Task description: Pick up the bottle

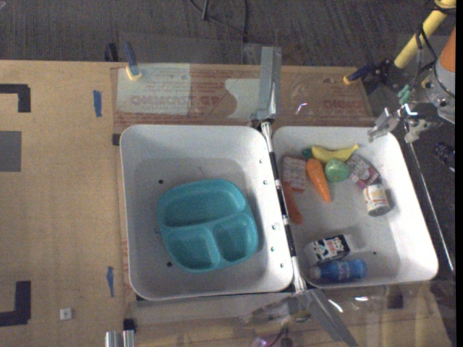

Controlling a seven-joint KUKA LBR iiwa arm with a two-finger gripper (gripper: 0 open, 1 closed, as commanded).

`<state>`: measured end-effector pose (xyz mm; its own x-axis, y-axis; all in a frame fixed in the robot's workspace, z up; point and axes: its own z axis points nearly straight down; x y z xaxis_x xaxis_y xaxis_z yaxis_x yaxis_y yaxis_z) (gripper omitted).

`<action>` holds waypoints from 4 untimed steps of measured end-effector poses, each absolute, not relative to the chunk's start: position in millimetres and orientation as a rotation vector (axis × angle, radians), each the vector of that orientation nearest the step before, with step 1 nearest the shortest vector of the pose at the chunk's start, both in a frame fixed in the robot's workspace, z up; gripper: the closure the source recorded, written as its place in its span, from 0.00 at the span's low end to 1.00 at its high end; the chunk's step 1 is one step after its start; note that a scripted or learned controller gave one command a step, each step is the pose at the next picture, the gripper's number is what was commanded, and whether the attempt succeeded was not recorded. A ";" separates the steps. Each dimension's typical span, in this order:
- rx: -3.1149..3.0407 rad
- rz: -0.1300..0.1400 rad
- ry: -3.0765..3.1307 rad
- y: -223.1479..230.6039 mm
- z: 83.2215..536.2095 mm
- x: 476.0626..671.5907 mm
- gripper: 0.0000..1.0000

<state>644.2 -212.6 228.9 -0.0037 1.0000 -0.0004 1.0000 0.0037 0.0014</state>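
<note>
The gripper point(396, 119) sits at the right bin's point(416, 230) far corner, and its fingers look spread with nothing between them. It should probably swing over to the near edge and come straight down across the bottle point(340, 270), a blue one lying flat just beside the milk carton point(329, 249).

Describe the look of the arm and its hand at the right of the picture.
At the top right corner a yellow bar with a dark tip slants past a pale grey body with an orange patch. Below it the hand is small, bright metal, with thin silvery parts over the right bin's back corner. Thin dark cables run beside it. No markings can be read.
</note>
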 end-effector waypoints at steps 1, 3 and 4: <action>2.201 0.000 2.242 -224.1 156.3 553.1 0.00; 2.072 0.008 2.346 -148.5 88.4 482.6 0.00; 2.073 0.008 2.344 -149.1 88.4 482.5 0.00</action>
<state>482.5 -149.1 88.4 -0.1221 0.9925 -0.0055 0.9924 0.1222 0.0121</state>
